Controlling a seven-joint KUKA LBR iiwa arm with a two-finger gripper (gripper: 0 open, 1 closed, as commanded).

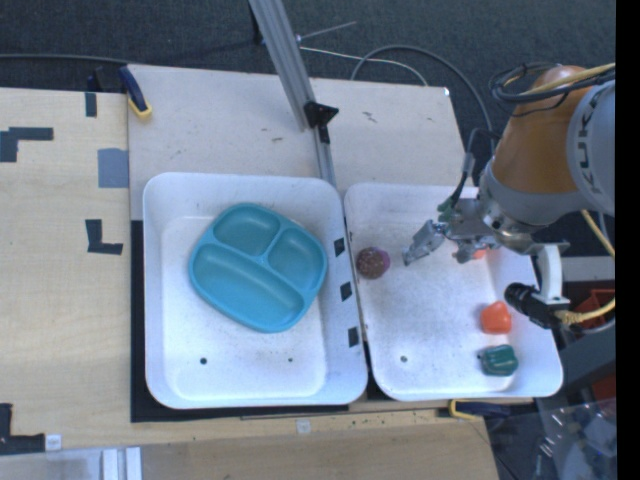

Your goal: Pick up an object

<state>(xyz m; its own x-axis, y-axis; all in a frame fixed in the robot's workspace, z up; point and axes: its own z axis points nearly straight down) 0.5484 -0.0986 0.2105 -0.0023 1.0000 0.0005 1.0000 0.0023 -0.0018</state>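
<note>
A small purple-brown ball (pixel 373 262) lies in the right bin (pixel 430 368) near its left wall. An orange object (pixel 495 318) and a dark green object (pixel 497 359) rest near that bin's right front corner. My gripper (pixel 423 241) hangs over the middle of the right bin, a little to the right of the ball and apart from it. It is open, with nothing between its fingers. The grey arm with its orange band (pixel 540 153) comes in from the right.
In the left bin (pixel 170 368) a blue divided plate (pixel 258 265) lies tilted. A metal pole (pixel 285 48) slants down to the seam between the bins. Black cables (pixel 400 58) loop behind the right bin.
</note>
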